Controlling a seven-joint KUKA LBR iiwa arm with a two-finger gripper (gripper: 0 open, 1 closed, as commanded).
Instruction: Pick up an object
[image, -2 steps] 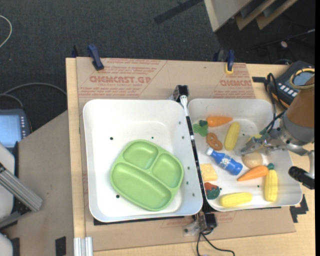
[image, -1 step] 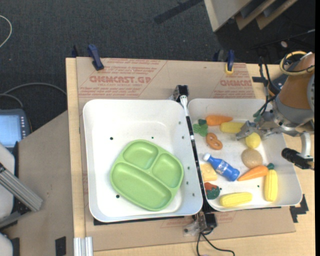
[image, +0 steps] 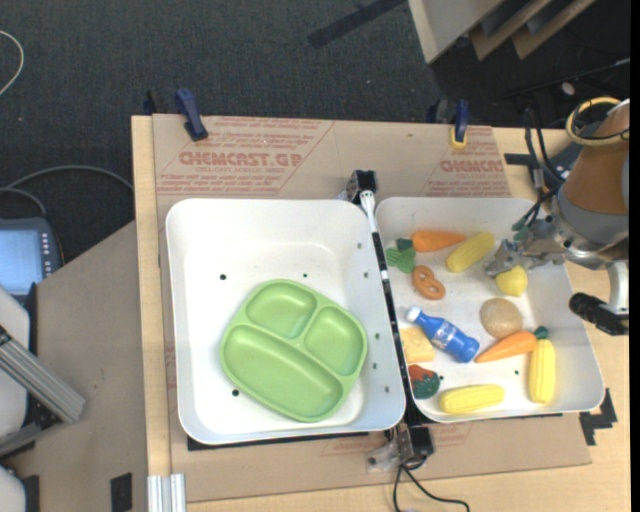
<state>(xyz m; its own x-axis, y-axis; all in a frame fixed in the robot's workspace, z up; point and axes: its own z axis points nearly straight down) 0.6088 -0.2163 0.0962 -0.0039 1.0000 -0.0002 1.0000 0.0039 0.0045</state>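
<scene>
Gripper (image: 508, 262) low in right bin (image: 590, 395) w/ glossy plastic food, over small round lemon (image: 512, 282), fingers' state can't tell, ridged corn (image: 541, 369) nearby

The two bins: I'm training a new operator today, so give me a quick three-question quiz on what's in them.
1. True or false: the green divided plate lies in the left bin.
2. Which lies nearest the hand? A) blue bottle B) small yellow lemon C) corn cob
3. Fill in: the pretzel lies in the ___ bin.

Key: 1 true; 2 B; 3 right.
</scene>
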